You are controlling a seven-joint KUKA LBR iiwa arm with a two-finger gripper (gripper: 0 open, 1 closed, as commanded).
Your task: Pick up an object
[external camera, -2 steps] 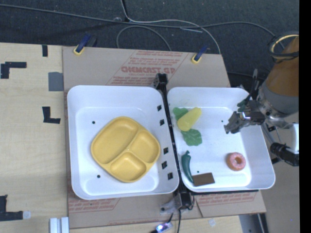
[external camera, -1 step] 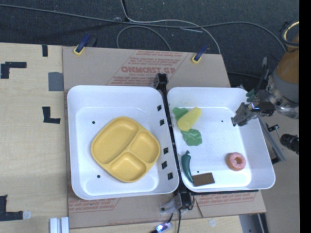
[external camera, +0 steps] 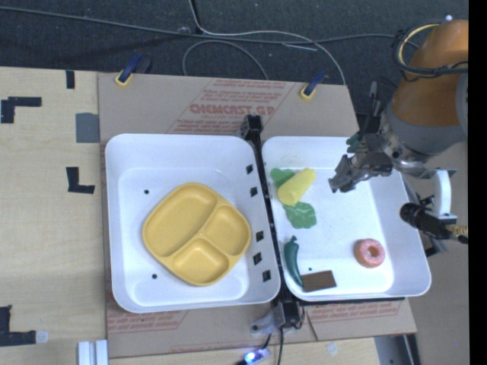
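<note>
Corn cob (external camera: 296, 186) at the right bin's (external camera: 396, 280) left wall, apart from the gripper (external camera: 340, 182), which hovers to its right holding nothing. Also in this bin: two green leaves, one pepper (external camera: 292, 260), one brown block (external camera: 318, 281), one pink doughnut (external camera: 370, 253). One yellow tray (external camera: 196, 233) in the left bin (external camera: 122, 226).

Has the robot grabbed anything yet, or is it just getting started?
Nothing looks picked up yet. The gripper hangs over the right bin, with nothing visible between its fingers. The corn, donut and brown block all lie in that bin. The whole pick remains.
</note>
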